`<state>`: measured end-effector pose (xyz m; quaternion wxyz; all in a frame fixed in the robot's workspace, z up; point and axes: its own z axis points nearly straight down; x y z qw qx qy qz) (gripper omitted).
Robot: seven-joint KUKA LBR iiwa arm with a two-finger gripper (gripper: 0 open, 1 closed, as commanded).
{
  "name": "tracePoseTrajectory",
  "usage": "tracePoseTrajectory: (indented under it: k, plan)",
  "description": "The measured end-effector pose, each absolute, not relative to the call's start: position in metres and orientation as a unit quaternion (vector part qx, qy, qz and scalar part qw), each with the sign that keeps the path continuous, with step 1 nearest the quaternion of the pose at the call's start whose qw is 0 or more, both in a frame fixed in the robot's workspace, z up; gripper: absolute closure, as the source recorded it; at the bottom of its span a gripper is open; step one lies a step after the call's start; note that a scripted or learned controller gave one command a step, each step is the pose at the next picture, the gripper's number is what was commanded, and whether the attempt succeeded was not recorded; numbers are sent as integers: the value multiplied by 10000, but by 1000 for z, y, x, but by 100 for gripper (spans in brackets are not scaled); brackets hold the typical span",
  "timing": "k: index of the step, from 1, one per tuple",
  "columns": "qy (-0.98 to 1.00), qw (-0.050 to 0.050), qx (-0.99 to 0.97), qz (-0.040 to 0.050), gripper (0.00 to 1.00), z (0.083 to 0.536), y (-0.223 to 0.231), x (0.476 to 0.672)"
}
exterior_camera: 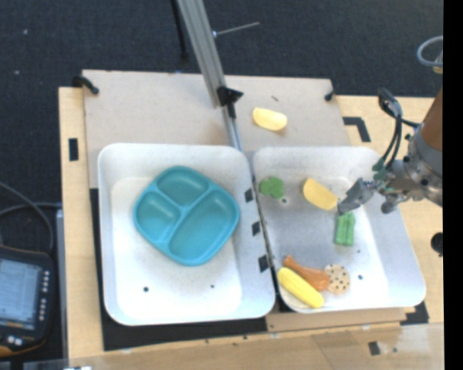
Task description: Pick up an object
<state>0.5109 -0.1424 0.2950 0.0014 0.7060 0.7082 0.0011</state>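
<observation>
You're looking at the two-finger gripper (372, 193) coming in from the right edge over the right-hand shallow white bin (386, 264), its fingers splayed wide with nothing between them. The nearer finger (353, 197) is pointing down-left and hanging just above the top end of the small green block-shaped toy (344, 229), which is lying on the bin floor right of centre. The block's long axis is running roughly up-down in the view, tilted only slightly. So the block is sitting below and a little left of the claw's midpoint; I'd judge you're needing a short shift that way, plus a wrist turn so the fingers are closing across the short side. 1 rival is lying just beside: the yellow rounded plastic piece (319, 194), up-left of the block and almost touching that same finger, so a drift up-left is risking the wrong contact. The corn-and-carrot cluster (305, 280) at the bin's lower edge is sitting well apart. The teal sectioned plate (187, 214) in the left bin isn't mattering here.
</observation>
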Motion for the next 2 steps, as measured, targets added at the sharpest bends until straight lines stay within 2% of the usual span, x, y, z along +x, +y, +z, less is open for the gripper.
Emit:
tracePoseTrajectory:
  k: [1, 2]
  plan:
    - [7077, 15, 7065, 11, 0, 295, -143, 511]
    - [7071, -12, 7072, -17, 0, 234, -140, 516]
